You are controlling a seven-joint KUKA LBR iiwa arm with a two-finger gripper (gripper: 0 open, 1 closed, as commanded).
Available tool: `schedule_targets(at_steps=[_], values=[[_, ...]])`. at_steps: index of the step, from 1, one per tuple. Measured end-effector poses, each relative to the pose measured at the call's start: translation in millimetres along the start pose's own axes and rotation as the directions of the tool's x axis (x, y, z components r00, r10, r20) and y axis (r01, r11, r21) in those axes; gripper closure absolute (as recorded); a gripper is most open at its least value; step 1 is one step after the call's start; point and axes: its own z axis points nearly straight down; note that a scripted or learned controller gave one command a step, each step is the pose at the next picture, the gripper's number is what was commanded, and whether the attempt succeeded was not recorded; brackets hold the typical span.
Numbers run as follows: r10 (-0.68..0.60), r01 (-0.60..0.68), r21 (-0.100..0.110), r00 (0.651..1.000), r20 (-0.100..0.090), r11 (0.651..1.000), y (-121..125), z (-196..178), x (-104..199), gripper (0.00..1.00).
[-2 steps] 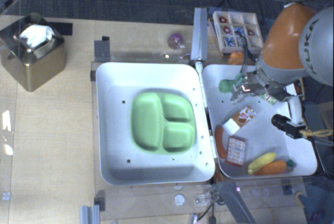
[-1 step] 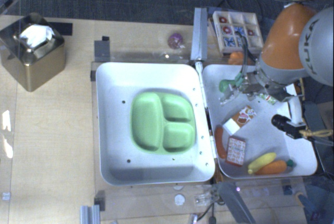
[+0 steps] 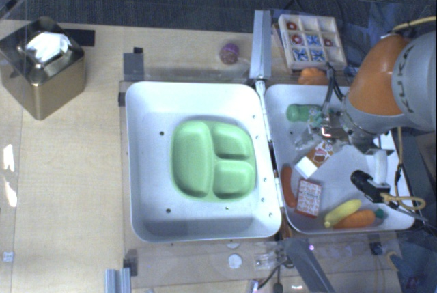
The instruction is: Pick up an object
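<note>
I take the right bin (image 3: 339, 179) as my reference for everything here. The arm (image 3: 382, 80) comes in over its far right corner. The end effector (image 3: 328, 129) hangs above the bin's middle, a little toward the far wall. I cannot tell whether it is wide or narrow, and I see nothing I could call held.

The objects I could pick all lie inside this bin:
- A green bottle (image 3: 299, 112) lies on its side near the far left corner, just beside the end effector.
- A white block (image 3: 306, 167) sits left of the bin's centre.
- A red sausage-shaped piece (image 3: 289, 188) lies along the left wall.
- A red-and-white patterned card (image 3: 308, 198) lies just nearward of the block.
- A yellow banana (image 3: 341, 212) and an orange carrot (image 3: 360, 219) lie close together along the near wall, running toward the near right corner.
- A small brownish item sits under the end effector, but I cannot make it out.

Outside the bin, a game board (image 3: 311, 41) rests on the desk (image 3: 68, 182) beyond the far wall. The left bin (image 3: 147, 121) stands against my reference bin's left wall and carries a green divided tray (image 3: 212, 158). A purple ball (image 3: 230, 52) lies on the desk off the far left corner. A gold box (image 3: 48, 83) stands well apart, far to the left.
</note>
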Motion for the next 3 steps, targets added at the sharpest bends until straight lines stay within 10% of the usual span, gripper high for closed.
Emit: schedule_targets(at_steps=[1, 3], values=[[-0.052, 0.052, -0.035, 0.999, 0.010, 0.998, 17.3, 15.8, -7.5, 0.00], [-0.162, 0.163, -0.039, 0.986, 0.022, 0.986, 41.3, 22.0, 1.9, 0.00]])
